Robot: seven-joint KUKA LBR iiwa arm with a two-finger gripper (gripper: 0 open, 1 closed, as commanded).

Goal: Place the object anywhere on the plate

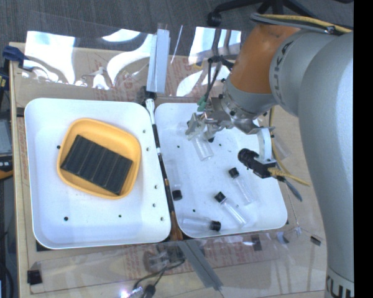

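While the arm (311,73) reaches in from the right, its tool (205,124) hangs low over the far part of the right bin (270,219); whether it is spread or pressed together cannot be told. Several small clear vials with black caps (229,207) lie scattered in that bin. On the left bin (43,219) sits a yellow plate (127,141) bearing a dark ridged slab (96,164).

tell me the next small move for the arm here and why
Probably a short descent onto the clear vial just below the gripper in the right bin. Nothing visibly sits in the gripper, several vials lie loose in that bin, and the yellow plate in the left bin bears just a dark ridged slab.
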